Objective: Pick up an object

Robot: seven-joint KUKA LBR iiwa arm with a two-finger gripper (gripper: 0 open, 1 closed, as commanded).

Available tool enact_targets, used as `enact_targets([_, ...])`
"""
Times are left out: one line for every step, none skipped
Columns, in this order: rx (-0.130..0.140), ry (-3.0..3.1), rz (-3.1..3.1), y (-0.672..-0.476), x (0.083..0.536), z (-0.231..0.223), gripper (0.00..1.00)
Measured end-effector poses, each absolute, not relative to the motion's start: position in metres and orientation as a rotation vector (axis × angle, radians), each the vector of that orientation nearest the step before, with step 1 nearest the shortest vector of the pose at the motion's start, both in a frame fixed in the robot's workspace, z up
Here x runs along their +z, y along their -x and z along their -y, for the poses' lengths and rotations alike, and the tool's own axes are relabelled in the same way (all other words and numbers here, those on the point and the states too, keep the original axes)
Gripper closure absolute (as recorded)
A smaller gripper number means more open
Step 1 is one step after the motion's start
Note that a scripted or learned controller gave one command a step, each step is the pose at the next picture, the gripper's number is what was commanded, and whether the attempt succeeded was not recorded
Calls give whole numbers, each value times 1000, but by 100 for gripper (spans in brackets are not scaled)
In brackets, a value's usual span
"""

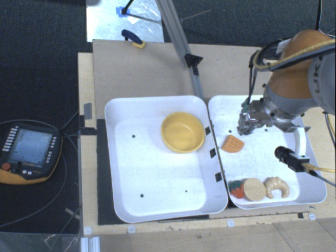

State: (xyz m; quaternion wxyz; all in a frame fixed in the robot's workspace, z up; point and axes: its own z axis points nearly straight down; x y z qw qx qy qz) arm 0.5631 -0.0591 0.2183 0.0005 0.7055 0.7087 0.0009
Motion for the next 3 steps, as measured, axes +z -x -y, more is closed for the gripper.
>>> enact_targets([3, -2216, -2227, -573, 230, 6, 100])
enact_targets([2, -2217, -2227, -587, 225, -35, 100])
enact_targets([4, -2216, -2226, -604, 239, -84, 100])
